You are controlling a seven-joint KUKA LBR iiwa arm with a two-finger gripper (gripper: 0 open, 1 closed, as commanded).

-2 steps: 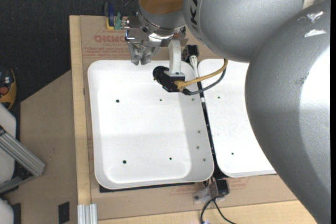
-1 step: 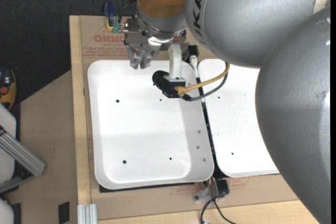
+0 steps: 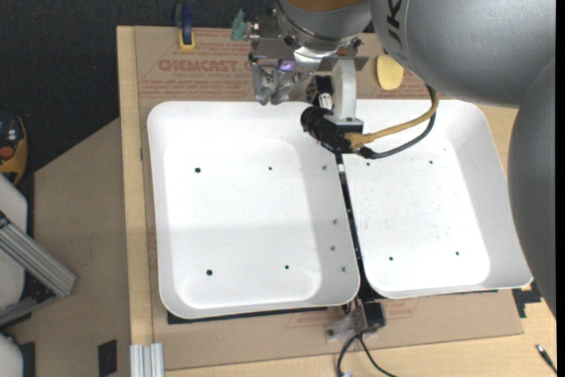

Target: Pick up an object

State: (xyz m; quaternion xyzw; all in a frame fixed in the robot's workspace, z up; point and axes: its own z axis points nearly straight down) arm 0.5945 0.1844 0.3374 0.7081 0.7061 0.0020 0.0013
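My gripper [image 3: 276,89] hangs over the back rim of the left bin [image 3: 177,216], close to the seam between the two bins. The grey arm with its orange band comes in from the upper right and hides much of the back of the right bin [image 3: 441,216]. A small pale yellow object [image 3: 389,72] lies just behind the right bin's back rim, partly covered by the arm. A black cable with a yellow lead [image 3: 399,131] hangs from the wrist over the seam.
Both white bins rest on a cardboard sheet [image 3: 132,190]. A blue and yellow clamp [image 3: 185,26] and a green clamp [image 3: 238,25] hold its back edge. A metal rail [image 3: 35,265] lies at the left. A small connector [image 3: 366,318] sits at the front between the bins.
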